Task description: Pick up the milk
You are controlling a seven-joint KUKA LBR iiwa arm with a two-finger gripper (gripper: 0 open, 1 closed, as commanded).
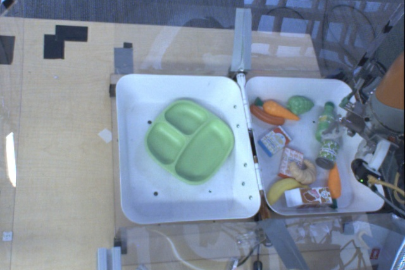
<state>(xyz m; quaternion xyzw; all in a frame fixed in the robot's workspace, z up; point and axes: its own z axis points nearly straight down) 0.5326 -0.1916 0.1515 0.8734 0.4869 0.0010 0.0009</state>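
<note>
The milk (273, 140) is a small blue and white carton lying in the left part of the right bin (354, 88), just below a hot dog (266, 116) and a carrot (279, 109). My gripper (342, 124) hangs over the right side of the same bin, beside a green bottle (325, 117) and above a small can (327, 152). It is well to the right of the milk, with nothing visibly held. The orange-banded wrist (389, 93) comes in from the right edge.
The right bin also holds a green vegetable (300, 104), a snack box (291, 161), a pretzel (308, 171), a banana (281, 189), a brown carton (312, 197) and a second carrot (334, 183). A green divided plate (190, 141) lies in the left bin (136, 199).
</note>
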